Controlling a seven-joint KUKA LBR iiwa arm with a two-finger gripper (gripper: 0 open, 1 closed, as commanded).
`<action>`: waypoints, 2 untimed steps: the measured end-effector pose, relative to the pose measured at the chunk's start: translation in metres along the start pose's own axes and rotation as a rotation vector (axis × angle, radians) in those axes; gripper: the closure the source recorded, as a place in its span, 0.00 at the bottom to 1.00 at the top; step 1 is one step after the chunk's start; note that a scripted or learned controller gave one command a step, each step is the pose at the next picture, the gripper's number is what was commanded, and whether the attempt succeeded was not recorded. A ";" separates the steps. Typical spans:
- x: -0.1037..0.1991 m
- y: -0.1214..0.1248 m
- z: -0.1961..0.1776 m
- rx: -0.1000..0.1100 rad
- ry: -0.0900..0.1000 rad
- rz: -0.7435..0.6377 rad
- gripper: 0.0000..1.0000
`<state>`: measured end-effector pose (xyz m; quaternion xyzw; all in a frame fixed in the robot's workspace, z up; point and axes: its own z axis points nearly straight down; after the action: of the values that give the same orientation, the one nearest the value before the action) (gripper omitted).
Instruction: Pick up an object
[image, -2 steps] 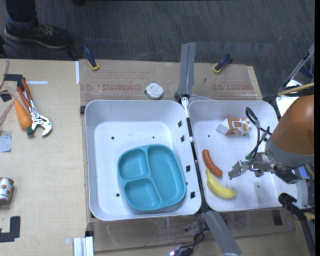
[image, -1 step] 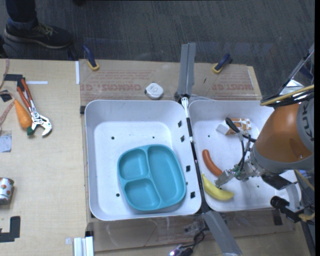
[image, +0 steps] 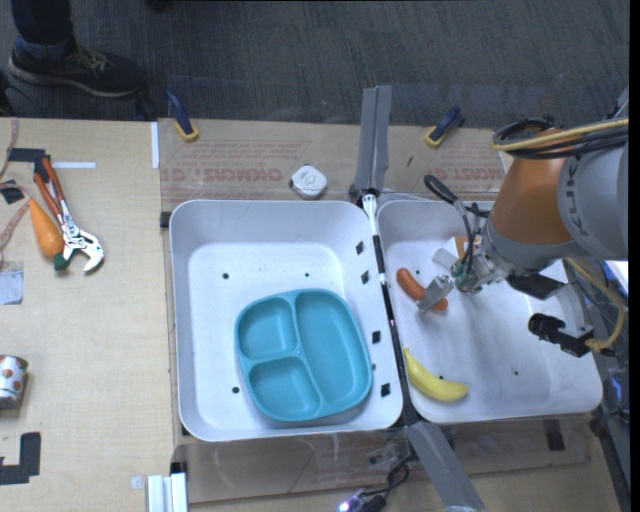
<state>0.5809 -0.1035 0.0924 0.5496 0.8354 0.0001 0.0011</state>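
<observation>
In the right bin (image: 520, 395) an orange-red sausage-shaped object (image: 409, 283) lies near the left wall. A yellow banana (image: 432, 380) rests by the front left corner. My gripper (image: 434, 297) reaches in from the right and sits low over the bin floor, just right of the orange-red object and about touching its near end. A small orange piece (image: 459, 245) shows behind the wrist, partly hidden by it. The left bin (image: 200, 300) holds a teal divided plate (image: 300, 352).
The bins share a middle wall (image: 380, 290) close to the gripper's left. On the bench at far left lie a wrench (image: 72, 238) and an orange-handled tool (image: 44, 228). A white round item (image: 308, 181) sits behind the left bin. Cables hang by the arm (image: 565, 335).
</observation>
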 end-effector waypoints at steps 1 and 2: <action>-0.001 0.000 -0.010 -0.001 -0.002 0.003 1.00; 0.052 0.077 -0.099 0.002 -0.001 0.239 1.00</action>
<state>0.6305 -0.0254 0.1915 0.6453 0.7639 -0.0008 0.0007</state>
